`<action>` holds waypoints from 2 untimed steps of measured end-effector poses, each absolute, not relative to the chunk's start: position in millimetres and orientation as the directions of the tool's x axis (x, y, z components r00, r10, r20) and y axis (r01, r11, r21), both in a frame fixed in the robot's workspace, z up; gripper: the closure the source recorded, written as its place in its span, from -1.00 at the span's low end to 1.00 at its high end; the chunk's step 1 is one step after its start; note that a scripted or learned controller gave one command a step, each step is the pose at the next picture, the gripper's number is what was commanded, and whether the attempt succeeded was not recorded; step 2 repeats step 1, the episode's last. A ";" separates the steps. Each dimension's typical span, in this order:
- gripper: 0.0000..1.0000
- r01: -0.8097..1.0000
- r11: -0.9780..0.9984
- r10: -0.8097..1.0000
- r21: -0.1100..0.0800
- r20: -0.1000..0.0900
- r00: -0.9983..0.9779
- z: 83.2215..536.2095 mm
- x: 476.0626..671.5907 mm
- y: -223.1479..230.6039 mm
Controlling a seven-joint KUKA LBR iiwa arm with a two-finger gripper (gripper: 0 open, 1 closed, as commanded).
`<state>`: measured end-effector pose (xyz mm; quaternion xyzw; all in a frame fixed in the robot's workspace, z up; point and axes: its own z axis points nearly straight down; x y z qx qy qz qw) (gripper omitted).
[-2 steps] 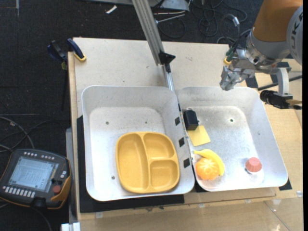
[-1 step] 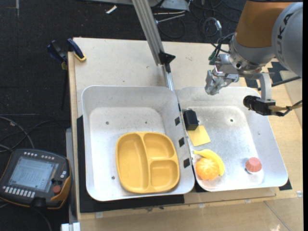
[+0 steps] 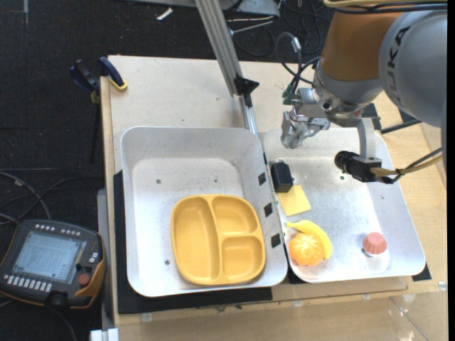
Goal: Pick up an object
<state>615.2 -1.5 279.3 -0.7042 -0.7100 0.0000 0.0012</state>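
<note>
1. Here, you see the end effector (image 3: 295, 135) hanging over the far left corner of the right bin (image 3: 355, 190), above the bin floor; you cannot tell how it is set.
2. Nothing you can pick out sits in it.
3. In that right bin, look near the front left corner for the orange (image 3: 306, 249), with a banana (image 3: 318, 233) curving just behind and beside it, touching.
4. Just behind those lies a flat yellow square (image 3: 294, 200), and a small black block (image 3: 282, 175) rests at its far edge, against the bin's left wall.
5. Toward the front right corner you find a small bottle with a pink cap (image 3: 375, 246), well apart from the fruit.
6. In the left bin (image 3: 142, 155), a yellow divided plate (image 3: 217, 239) lies flat near the front.
7. Both bins rest on the worktop (image 3: 178, 91).
</note>
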 end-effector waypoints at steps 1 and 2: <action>1.00 1.000 0.008 1.000 -0.003 0.002 -0.008 260.3 600.0 51.1; 1.00 1.000 0.008 1.000 -0.003 0.002 -0.008 260.3 600.0 51.1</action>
